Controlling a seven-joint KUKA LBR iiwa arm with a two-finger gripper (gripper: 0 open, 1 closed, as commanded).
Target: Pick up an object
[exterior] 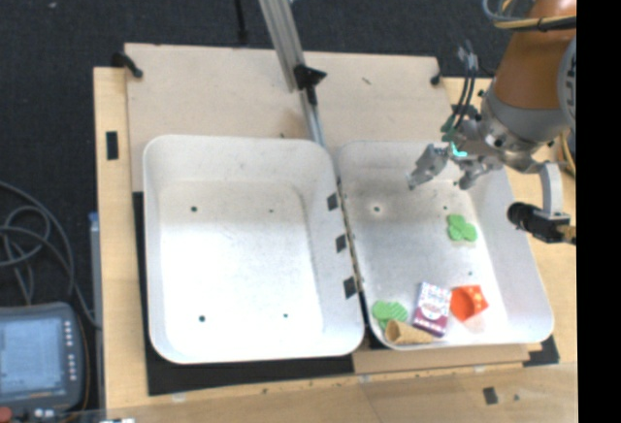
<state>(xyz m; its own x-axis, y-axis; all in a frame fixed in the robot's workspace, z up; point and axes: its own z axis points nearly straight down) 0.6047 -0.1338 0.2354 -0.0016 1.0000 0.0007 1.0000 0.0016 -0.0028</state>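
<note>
While the hand (444,171) hangs spread open with nothing between its fingers over the right bin (514,246), that bin holds a green piece (462,230), an orange block (469,302), a purple packet (433,308) and a green lump (388,311).

objects (434,307) in right bin (388,178) near front; gripper (446,169) behind

End effector (445,171) hovers open over the right bin (509,246) (toys cluster near its front).
</note>
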